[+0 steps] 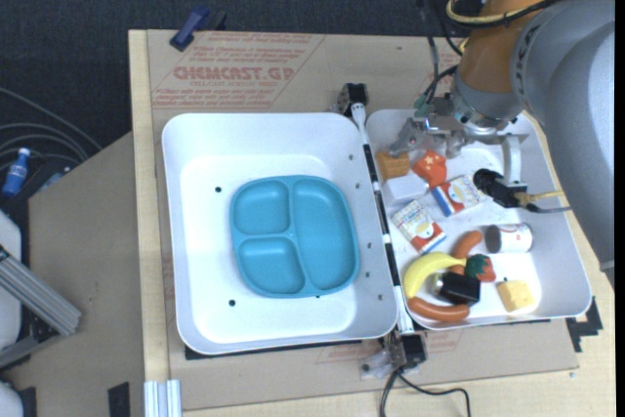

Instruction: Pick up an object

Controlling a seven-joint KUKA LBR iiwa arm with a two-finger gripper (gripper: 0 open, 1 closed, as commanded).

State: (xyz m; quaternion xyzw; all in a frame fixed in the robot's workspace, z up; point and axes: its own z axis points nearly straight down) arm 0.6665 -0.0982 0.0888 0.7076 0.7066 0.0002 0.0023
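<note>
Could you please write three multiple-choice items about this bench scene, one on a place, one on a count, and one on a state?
1. Where does the blue divided plate lie?
A. left bin
B. right bin
C. on the bench

2. How many compartments does the plate have?
A. two
B. three
C. five

3. How does the banana lie?
A. alone in a corner
B. among other toy foods
C. on the plate

Answers: 1 A, it sits inside the left bin. 2 B, its ridges mark three sections. 3 B, it lies in the right bin beside a sausage and cheese wedge.
</note>
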